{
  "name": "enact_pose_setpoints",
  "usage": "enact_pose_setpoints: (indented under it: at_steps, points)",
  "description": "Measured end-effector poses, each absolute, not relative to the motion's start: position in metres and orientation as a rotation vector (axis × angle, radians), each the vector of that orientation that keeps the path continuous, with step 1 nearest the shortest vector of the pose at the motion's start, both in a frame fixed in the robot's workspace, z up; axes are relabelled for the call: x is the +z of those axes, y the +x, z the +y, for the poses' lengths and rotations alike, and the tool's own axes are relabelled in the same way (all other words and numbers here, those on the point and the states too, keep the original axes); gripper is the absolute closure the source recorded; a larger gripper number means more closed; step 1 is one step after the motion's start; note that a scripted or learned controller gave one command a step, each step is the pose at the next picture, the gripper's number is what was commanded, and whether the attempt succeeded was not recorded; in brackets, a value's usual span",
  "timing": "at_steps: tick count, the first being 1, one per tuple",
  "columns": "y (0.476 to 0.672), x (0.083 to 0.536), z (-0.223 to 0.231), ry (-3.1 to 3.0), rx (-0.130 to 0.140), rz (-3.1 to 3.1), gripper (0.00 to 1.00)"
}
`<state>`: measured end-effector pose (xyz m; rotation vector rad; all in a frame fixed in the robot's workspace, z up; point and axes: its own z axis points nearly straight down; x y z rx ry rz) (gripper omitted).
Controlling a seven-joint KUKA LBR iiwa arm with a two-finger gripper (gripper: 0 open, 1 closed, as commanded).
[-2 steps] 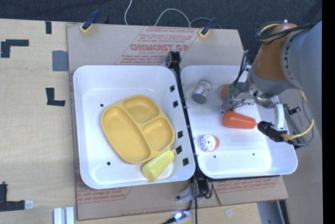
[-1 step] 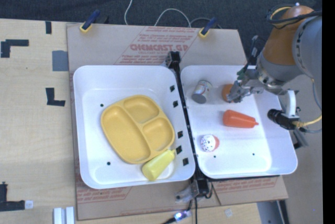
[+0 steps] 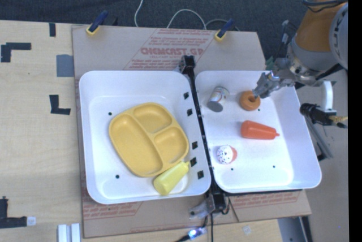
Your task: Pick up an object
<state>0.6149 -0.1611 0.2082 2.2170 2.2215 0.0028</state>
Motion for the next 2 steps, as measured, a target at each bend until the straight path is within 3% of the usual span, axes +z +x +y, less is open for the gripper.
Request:
enact_pose_setpoints:
  at_steps: [1, 2]
  points:
    - [0.616, 0.261, -0.161, 2.216, 0.003, 2.221, 1.0]
    - [0.596, 0.255, -0.119, 2.218, -0.002, 2.227, 1.0]
